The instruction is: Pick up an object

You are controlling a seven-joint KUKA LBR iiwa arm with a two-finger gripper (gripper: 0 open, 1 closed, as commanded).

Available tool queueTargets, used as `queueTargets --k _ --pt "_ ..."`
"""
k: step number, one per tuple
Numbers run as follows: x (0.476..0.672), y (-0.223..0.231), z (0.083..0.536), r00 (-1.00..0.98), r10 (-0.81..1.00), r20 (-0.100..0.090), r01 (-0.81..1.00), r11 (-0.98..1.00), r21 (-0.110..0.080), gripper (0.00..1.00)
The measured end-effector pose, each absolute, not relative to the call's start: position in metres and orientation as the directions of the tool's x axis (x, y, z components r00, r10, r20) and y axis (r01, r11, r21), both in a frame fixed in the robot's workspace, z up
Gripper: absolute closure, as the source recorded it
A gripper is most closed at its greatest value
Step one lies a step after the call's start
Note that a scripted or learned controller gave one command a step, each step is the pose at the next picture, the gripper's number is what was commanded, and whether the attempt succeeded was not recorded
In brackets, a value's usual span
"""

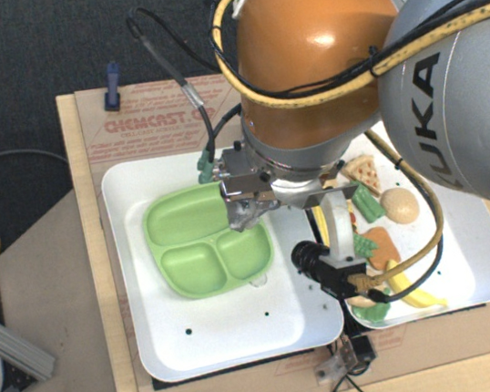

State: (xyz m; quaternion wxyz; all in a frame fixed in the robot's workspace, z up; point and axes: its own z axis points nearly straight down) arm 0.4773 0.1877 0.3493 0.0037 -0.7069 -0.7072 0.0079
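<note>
The claw (245, 207) hangs low over the right rim of the green divided plate (204, 241) in the left bin (148, 280); whether it is open or closed, I cannot tell. To lift well, it should straddle that thin rim squarely and close before rising.

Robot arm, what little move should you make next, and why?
Probably slide a little toward the right bin, then lower. The wrist hangs over the green divided plate in the left bin, which looks hard to pinch, while the small toy foods, like the slice of pizza and banana, lie in the right bin.
</note>
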Motion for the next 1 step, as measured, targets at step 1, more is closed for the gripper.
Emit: queueTargets --k 1 --pt "0.48 0.1922 0.47 -0.002 1.0 0.006 1.0 0.002 0.014 1.0"
